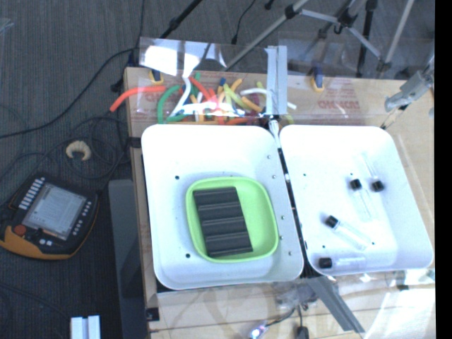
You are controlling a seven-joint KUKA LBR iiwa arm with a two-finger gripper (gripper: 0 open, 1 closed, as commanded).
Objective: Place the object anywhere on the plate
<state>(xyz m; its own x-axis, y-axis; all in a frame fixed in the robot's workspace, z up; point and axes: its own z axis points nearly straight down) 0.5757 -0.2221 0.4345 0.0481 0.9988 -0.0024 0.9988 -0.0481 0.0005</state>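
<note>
Plainly, the dark ridged block (pixel 222 221) lies flat on the green plate (pixel 263 198), well inside its rim and slightly nearer the plate's right edge. By the look of it, the placing is done. The plate itself sits in the left bin (pixel 162 161).

The main risk I see is any further pass by the arm over the plate. A low sweep could catch the block's raised ridges and push it against the rim or off into the bin. A bump to the plate could also slide it across the smooth bin floor.

To the right of the plate, well apart from it in the other bin (pixel 395 154), lie several clear tubes with black caps (pixel 332 222). These could roll if disturbed.

Far up and right of the plate, a pale grey part (pixel 408 94) may belong to the arm. I cannot tell how the gripper is set, nor see anything held in it.
</note>
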